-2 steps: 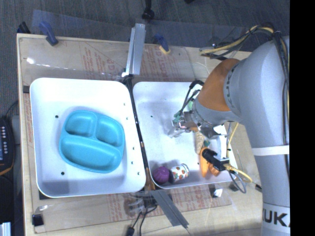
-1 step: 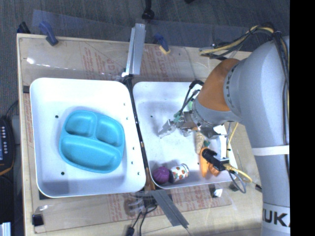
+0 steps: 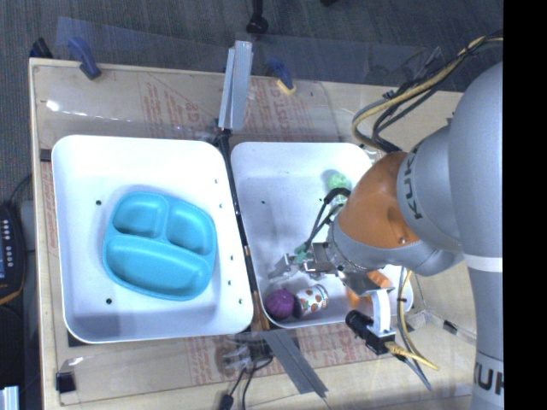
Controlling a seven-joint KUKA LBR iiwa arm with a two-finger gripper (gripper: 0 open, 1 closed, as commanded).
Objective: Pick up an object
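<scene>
Gripper [image 3: 299,267] mine, grip state unreadable | purple ball [image 3: 279,301] round, matte, at its 7 o'clock | right bin [image 3: 273,169]

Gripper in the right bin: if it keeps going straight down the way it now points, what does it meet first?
Probably the small patterned jar or the purple ball beside it, both lying at the near end of the right bin just below the gripper. Depth is unclear from this slanted view, so it could reach the bin floor instead.

Blue divided tray [image 3: 161,244] in left bin [image 3: 77,165]. In right bin [image 3: 273,173]: purple ball [image 3: 279,302] touching small jar [image 3: 312,300], green thing [image 3: 336,180] beyond, gripper [image 3: 301,263] low above ball.
</scene>
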